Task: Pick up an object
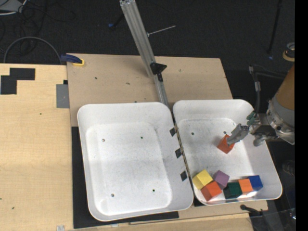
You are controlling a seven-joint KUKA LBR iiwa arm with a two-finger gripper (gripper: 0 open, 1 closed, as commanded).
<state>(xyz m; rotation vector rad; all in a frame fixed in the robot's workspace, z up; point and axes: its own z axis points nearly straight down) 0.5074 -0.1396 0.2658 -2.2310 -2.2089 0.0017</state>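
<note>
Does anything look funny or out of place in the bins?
One red block sits tilted by the gripper, apart from the other blocks huddled in the right bin's near corner. Nothing looks spilled or broken.

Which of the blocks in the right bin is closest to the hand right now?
The red block, alone mid-bin and tilted, right at the hand. The yellow, purple, green, orange and blue blocks are clustered at the bin's near edge.
</note>
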